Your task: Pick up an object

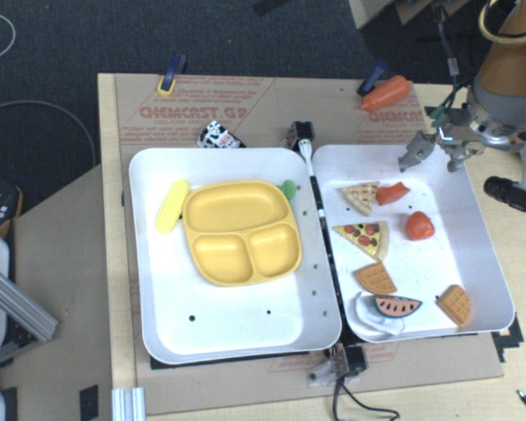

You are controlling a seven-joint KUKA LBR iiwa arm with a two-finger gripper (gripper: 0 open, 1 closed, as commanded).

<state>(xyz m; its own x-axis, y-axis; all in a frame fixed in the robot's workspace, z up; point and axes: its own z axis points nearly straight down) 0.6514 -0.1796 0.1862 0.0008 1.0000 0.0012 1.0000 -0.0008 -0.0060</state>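
My gripper [435, 155] hangs over the far edge of the right bin [482, 244], open, with nothing between its fingers. Just below and left of it lie a small red piece [392, 193] and a tan toast wedge [359, 197]. Further forward in that bin are a red tomato [419, 226], a pizza slice [366, 235], a brown cracker [375, 279], a watermelon slice [394, 305] resting on a white piece [368, 321], and a waffle piece [454, 304].
The left bin [158, 305] holds a yellow divided plate [241, 231], a yellow banana-like piece [171, 204] and a green bit [287, 189]. Behind the bins on the board lie an orange carrot [386, 93] and a black-and-white toy [217, 136].
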